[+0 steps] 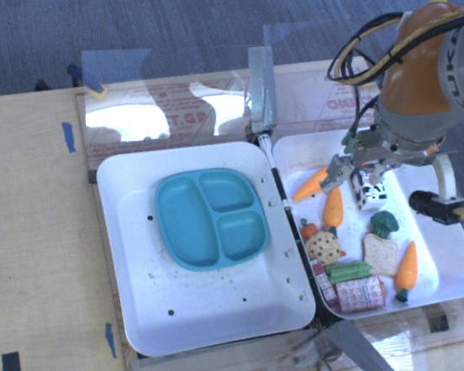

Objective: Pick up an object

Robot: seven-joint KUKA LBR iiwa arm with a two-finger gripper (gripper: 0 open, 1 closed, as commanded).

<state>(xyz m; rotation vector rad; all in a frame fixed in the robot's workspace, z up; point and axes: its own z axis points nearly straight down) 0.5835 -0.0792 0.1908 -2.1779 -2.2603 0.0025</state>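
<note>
The small orange plastic toy carrot (332, 207), lying in the right white bin (460, 277) beside the two-finger gripper (370, 187), whose opening cannot be told, is judged light, stiff, slippery, and best taken across its middle.

The arm (425, 70) is cut off by the right edge, and its wrist hides the far wall of the right bin (456, 274). The gripper (371, 192) is partly masked by the wrist, so its fingers cannot be judged. The small red item (308, 231) beside the cracker (324, 248) is too small to identify. The bench (28, 250) runs off the left edge.
</note>
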